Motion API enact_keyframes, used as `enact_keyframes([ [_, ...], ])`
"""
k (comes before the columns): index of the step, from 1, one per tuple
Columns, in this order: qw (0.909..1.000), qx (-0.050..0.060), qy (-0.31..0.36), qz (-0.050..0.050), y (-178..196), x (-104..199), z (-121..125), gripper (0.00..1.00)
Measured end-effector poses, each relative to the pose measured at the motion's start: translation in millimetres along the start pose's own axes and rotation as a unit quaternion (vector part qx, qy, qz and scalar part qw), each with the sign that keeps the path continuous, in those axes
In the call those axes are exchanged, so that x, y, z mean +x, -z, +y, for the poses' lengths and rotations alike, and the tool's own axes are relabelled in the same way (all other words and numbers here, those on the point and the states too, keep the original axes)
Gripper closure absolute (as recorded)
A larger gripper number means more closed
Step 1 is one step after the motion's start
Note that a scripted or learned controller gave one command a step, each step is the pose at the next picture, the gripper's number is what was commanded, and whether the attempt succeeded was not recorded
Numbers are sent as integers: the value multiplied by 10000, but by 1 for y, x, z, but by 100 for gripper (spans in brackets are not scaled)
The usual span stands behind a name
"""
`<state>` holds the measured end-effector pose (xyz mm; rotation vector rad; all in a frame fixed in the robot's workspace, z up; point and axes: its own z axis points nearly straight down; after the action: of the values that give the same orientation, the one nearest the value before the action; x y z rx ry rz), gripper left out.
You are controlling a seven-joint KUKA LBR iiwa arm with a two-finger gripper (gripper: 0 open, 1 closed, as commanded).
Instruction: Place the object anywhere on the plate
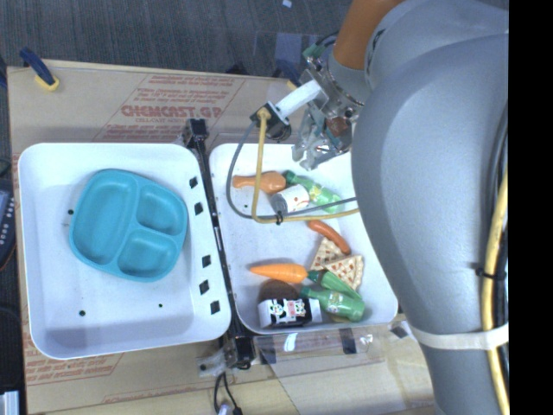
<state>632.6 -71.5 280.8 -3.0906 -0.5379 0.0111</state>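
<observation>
A blue divided plate (pixel 128 224) lies in the left white bin (pixel 43 318). The right bin (pixel 226 167) holds several toy foods. An orange drumstick-like piece (pixel 262 181) and a green bottle with a white label (pixel 304 194) lie near its far end. My gripper (pixel 314 152) hangs over that far end, just right of and above these two. It looks open, with nothing between its fingers.
Nearer the front of the right bin lie an orange sausage (pixel 329 230), a waffle (pixel 339 271), a carrot (pixel 280 272), a second green bottle (pixel 335 298) and a black-and-white carton (pixel 285 311). A yellow cable (pixel 257 167) loops over the bin. The grey arm (pixel 432 188) covers the bin's right side.
</observation>
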Motion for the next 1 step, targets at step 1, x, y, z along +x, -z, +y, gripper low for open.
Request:
enact_keyframes([
  [1, 9996, 16, -266, -44, -83, 11, 6, 100],
])
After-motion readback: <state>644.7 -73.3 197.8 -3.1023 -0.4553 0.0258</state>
